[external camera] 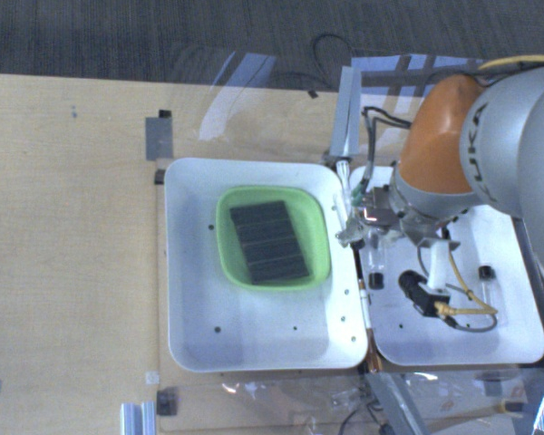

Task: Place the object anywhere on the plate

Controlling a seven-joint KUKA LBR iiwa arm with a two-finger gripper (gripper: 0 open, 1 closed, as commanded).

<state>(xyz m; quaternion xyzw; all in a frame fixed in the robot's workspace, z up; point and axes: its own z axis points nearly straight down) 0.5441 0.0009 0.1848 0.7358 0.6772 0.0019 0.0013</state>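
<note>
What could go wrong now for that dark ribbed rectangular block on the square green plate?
The gripper hangs by the edge where the left white bin and right white bin meet, so a low sideways move might catch a rim. The dark ribbed rectangular block lies close to the lower rim of the square green plate, so a bump to the plate could slide it off.

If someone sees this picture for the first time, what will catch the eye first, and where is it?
The bright green plate in the left white bin stands out first, with a dark ridged block lying flat on it. Next comes the grey arm with its orange band, reaching in from the right over the right bin, its gripper close to the wall between the two bins.
</note>
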